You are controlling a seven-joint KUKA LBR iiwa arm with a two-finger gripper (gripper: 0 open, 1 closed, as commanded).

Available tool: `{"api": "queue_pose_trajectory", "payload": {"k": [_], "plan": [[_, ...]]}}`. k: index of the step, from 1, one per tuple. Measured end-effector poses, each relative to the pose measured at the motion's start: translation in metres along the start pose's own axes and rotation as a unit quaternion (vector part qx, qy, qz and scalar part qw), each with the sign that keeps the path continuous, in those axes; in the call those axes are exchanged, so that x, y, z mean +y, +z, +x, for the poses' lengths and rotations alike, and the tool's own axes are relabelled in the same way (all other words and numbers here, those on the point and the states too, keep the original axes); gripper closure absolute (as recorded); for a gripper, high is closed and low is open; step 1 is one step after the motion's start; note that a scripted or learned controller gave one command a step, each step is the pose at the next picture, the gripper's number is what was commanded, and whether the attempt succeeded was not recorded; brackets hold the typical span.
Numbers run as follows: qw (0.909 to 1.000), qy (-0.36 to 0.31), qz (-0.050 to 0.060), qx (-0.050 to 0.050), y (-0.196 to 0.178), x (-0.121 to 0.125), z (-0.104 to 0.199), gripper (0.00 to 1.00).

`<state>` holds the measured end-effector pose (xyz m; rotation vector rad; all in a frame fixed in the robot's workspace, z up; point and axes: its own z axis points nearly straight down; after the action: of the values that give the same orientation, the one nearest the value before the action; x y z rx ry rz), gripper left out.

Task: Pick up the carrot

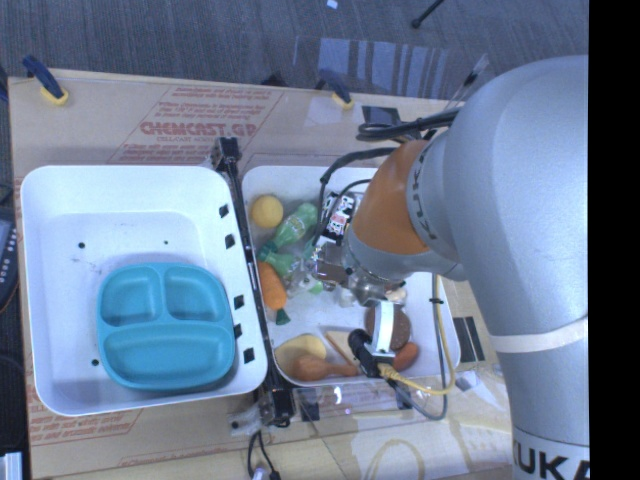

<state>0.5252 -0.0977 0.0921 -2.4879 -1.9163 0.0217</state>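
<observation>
The carrot (272, 284) is orange with a green stub at its near end. It lies along the left wall of the right bin (290, 180), pointing toward the front. My gripper (320, 265) hangs under the orange-banded wrist, low in the middle of that bin. It is just right of the carrot and close over a green bottle (291, 228). Nothing orange shows at the gripper, and the wrist hides most of it.
A yellow lemon (266, 211) sits at the right bin's back left. At its front lie a pale yellow pear-like fruit (301, 348), a tan sausage (322, 369) and brown pieces (400, 326). The left bin (60, 218) holds a blue divided plate (120, 353).
</observation>
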Motion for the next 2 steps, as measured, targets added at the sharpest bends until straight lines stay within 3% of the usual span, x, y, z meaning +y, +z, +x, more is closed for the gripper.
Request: {"api": "queue_pose_trajectory", "payload": {"k": [1,2], "plan": [[1.0,-0.004,0.007,0.002,-0.0054,-0.0017,0.0019,1.0],[1.0,-0.004,0.007,0.001,-0.0055,-0.0016,0.0011,0.0]]}}
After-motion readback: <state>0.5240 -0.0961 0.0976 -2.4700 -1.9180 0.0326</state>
